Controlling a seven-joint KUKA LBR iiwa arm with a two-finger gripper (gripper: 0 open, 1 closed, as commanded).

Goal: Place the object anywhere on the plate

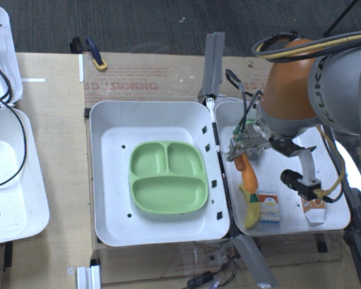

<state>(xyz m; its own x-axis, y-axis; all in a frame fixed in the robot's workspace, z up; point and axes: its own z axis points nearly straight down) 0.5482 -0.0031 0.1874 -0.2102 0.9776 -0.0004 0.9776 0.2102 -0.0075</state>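
Orange item: carrot (248, 173), toy-like, lying in the right bin (334, 218) close to its left wall, thick end toward me.
Position: directly under my gripper (243, 152); its top end sits at my fingertips, rest of it on the bin floor.
My hand: whether it is clamped on the carrot or merely over it, I cannot tell; the wrist hides the tips.
Handling, by my judgement: light, rigid, smooth and tapered, so likely to slip or roll; not fragile.
Where to grip: across the thicker upper part, square to its length.
Neighbours: banana (251, 209) just below it, small carton (269, 208) beside that, another carton (314, 211) well apart.
Destination: green plate (168, 177), three sections, in the left bin (105, 161).
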